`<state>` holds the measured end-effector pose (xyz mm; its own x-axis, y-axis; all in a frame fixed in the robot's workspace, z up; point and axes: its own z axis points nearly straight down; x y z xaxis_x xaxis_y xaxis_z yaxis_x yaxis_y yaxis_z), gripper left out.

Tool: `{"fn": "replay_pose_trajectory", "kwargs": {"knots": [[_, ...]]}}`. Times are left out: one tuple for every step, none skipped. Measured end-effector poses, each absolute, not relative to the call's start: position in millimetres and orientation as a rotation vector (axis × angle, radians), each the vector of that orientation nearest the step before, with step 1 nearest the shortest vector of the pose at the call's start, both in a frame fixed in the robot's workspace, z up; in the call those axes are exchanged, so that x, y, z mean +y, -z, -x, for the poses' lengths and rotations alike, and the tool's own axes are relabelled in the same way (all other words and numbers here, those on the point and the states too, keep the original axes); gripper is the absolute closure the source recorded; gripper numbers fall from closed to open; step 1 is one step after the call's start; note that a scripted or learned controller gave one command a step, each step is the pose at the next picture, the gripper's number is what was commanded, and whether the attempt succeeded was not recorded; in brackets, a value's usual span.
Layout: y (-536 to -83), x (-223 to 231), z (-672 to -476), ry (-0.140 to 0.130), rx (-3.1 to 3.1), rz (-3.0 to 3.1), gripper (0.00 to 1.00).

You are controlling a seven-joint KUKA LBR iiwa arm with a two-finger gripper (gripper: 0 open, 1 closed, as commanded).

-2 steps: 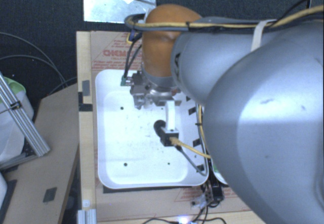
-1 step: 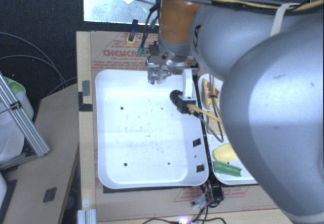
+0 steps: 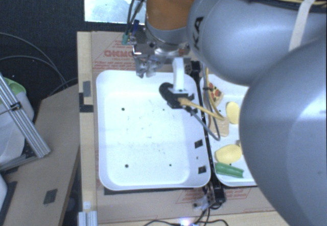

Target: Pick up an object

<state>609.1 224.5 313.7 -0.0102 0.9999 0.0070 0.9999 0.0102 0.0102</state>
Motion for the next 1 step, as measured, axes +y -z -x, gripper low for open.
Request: {"fn": "replay_pose_trajectory", "kwargs": {"knots": [[-471.7,235.9,-542.3,-0.032,2.228,-2.208,1.0]]}}
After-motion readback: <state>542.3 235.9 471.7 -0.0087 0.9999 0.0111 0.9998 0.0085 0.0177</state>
